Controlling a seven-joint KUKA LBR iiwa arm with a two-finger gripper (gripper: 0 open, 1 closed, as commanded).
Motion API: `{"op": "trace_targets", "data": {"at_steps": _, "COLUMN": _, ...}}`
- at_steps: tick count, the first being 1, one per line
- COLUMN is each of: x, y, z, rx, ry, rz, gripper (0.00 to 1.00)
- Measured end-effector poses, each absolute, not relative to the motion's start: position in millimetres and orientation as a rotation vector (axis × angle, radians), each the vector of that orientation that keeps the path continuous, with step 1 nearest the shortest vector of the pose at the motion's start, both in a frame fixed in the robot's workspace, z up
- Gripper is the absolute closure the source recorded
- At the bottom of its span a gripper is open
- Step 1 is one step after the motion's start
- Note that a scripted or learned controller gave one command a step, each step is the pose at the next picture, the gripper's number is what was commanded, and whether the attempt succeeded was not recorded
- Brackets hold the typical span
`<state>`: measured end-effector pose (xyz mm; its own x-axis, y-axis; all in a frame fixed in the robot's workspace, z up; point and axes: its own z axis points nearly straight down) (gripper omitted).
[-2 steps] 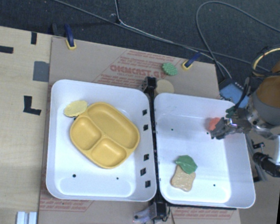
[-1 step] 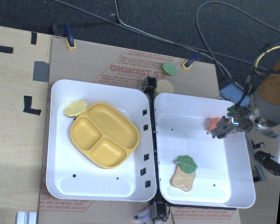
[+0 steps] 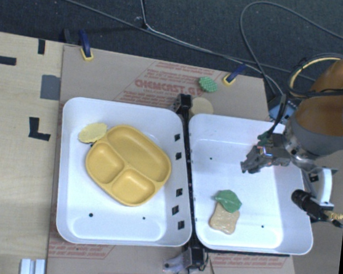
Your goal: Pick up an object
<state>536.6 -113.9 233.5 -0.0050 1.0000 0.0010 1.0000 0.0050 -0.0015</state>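
Note:
In the right bin point(image 3: 283, 240) lies a small tan toy with a green top point(image 3: 226, 212), near the front middle. My gripper point(image 3: 253, 162) hangs over the same bin, up and to the right of that toy and well apart from it, with nothing seen between its fingers. The left bin point(image 3: 69, 214) holds a yellow divided plate point(image 3: 127, 165), and a pale yellow flat piece point(image 3: 92, 132) rests against the plate's upper left rim.
A small green round object point(image 3: 208, 84) lies on the cardboard behind the bins. A black divider point(image 3: 183, 166) runs between the two bins. Cables cross the dark floor at the back, and the arm's body point(image 3: 323, 115) fills the right side.

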Motion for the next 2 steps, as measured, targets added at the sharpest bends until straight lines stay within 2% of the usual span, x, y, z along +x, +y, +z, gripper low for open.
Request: {"op": "trace_targets", "data": {"at_steps": 2, "x": 519.0, "y": -13.5, "z": 217.0, "rx": -2.212, "ry": -2.226, "rz": 0.002, "gripper": 1.00}}
